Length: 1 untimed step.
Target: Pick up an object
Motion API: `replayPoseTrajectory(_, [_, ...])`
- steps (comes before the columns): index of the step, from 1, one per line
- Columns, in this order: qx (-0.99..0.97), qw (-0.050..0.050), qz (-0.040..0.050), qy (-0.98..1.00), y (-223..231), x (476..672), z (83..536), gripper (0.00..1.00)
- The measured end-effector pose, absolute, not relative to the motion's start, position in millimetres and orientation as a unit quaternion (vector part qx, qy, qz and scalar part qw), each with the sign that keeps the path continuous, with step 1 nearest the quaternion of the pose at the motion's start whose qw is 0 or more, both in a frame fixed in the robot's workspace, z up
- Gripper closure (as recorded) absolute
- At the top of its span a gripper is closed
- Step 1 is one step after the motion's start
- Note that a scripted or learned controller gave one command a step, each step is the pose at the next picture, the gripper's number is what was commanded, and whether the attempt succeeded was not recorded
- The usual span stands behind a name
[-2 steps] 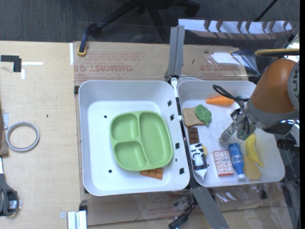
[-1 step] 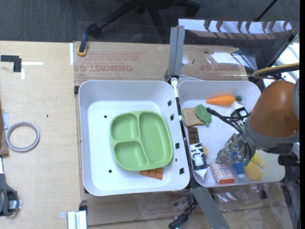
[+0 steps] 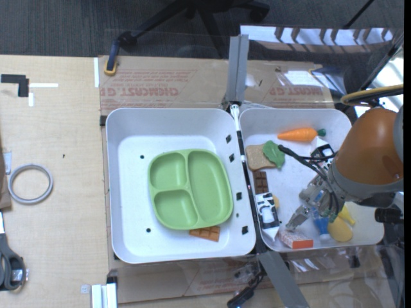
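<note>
Currently at the descent/approach step: gripper (image 3: 308, 212) low in the right bin (image 3: 290, 122), fingers look parted, nothing between them, though clutter blurs it. Nearest candidates: red-white block (image 3: 295, 239) and blue piece (image 3: 322, 224). Next: close squarely on one.

Arm (image 3: 369, 153) reaches in from right, wrist angled down-left; end effector (image 3: 307, 213) low, finger state unclear.

Pincer (image 3: 307, 212) low in right bin (image 3: 292, 117)
</note>
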State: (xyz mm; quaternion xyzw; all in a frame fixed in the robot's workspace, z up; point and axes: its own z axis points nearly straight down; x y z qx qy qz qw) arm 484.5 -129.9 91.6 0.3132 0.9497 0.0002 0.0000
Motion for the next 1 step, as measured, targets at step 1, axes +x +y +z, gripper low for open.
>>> replayPoseTrajectory(1, [0.364,0.001,0.0003,0.931,-192.9,542.5,92.4,0.0])
